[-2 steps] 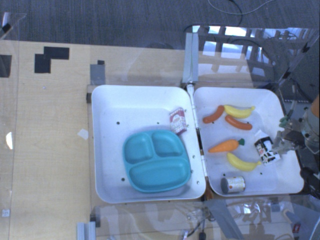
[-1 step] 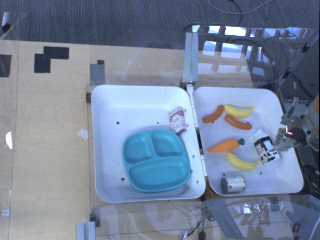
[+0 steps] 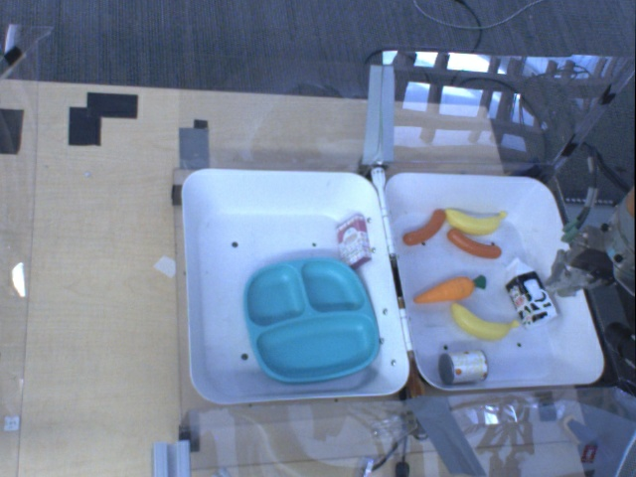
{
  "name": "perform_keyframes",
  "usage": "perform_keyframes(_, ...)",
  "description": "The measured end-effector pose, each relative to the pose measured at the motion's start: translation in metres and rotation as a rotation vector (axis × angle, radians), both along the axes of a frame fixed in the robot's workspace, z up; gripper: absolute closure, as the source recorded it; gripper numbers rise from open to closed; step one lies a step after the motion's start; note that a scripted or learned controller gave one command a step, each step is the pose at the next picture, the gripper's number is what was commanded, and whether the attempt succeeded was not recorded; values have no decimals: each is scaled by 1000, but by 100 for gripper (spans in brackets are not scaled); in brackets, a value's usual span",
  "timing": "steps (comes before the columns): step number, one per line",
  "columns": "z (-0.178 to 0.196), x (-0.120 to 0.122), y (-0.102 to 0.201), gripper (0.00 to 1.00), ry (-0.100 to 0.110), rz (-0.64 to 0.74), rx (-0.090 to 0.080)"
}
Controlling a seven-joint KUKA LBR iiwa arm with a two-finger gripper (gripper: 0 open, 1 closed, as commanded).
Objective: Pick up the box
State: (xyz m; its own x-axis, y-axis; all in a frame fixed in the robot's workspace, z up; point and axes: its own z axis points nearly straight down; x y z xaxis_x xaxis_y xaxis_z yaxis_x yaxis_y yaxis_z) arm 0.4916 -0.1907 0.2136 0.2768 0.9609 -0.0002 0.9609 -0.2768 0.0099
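Observation:
A small red and white box [image 3: 353, 239] lies in the left bin [image 3: 214, 266] near its right wall, just above the blue plate. A black and white carton [image 3: 530, 299] lies tilted at the right side of the right bin [image 3: 556, 202]. My gripper [image 3: 566, 271] comes in over the right bin's right rim, just right of and slightly above that carton, and I cannot tell whether it touches it. It is far from the red and white box.
A blue divided plate [image 3: 311, 319] takes up the lower middle of the left bin. The right bin holds two sausages [image 3: 425, 227] [image 3: 474, 244], two bananas [image 3: 475, 221] [image 3: 482, 322], a carrot [image 3: 447, 289] and a metal can [image 3: 463, 366].

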Motion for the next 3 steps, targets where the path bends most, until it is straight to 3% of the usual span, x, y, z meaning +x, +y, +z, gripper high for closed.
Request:
perform_keyframes(1,46,-4,21,100,5,-755,5)
perform_keyframes(2,57,-2,22,100,3,-745,5)
perform_keyframes(3,29,-4,5,100,7,-442,5)
